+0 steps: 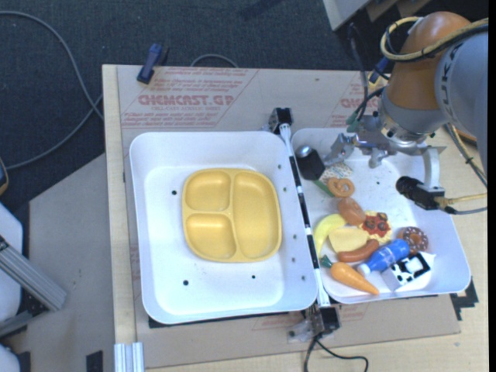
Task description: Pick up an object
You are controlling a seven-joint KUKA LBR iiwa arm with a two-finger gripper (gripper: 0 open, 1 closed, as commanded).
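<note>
**Arm poised over the far end of the crowded bin**

The toy food sat heaped at the near end of the right bin, probably where it had been tipped in: a carrot, a sausage, a yellow wedge, a blue bottle, a doughnut and a black-and-white block, all touching or overlapping. A pretzel-like piece lay apart from the heap, nearer the gripper, which hung over the bin's far end beside a dark cup. That spot judged likeliest as the target, since a lone piece is easier to take than one from the pile. The left bin held a yellow divided tray, set square in its middle

The wrist and its fittings covered the gripper from above, so I could not tell its state, nor whether anything sat under it. The arm's upper part ran off the frame's right side
</note>
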